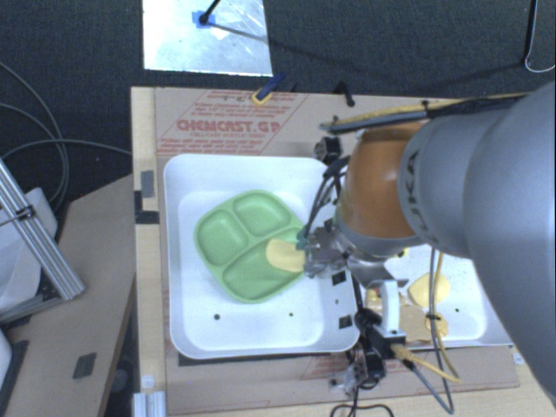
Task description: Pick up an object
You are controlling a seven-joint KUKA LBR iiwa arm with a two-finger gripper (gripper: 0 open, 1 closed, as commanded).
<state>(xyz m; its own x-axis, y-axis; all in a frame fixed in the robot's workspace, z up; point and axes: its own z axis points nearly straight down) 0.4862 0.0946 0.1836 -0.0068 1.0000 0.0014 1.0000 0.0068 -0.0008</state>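
You have two shallow white plastic bins on the tabletop, side by side. The left white bin (187, 224) is square with rounded corners and a smooth, glossy floor; the right white bin (469, 320) is mostly covered by the arm, with only its near part visible.

In the left bin you can count one green plastic divided plate (234, 241), rounded-square, with three moulded compartments, lying flat and turned at an angle, towards the bin's right edge. One pale yellow banana-shaped object (282, 255), smooth and curved, rests on the plate's right rim, close to the bin's right wall.

In the right bin you can make out at least one more pale yellow rounded object (426, 292) near the bin's near edge, partly hidden behind cables; its exact shape is unclear.

The single grey metal arm with the orange band (382, 189) crosses in from the right, bulky and cylindrical. Its black jaws (314, 254) sit over the wall between the two bins, just beside the banana-shaped object. You cannot tell from this angle how wide they stand or whether they touch anything.

Beneath the bins lies one flat brown cardboard sheet with red lettering (228, 122), reaching the tabletop's far edge.
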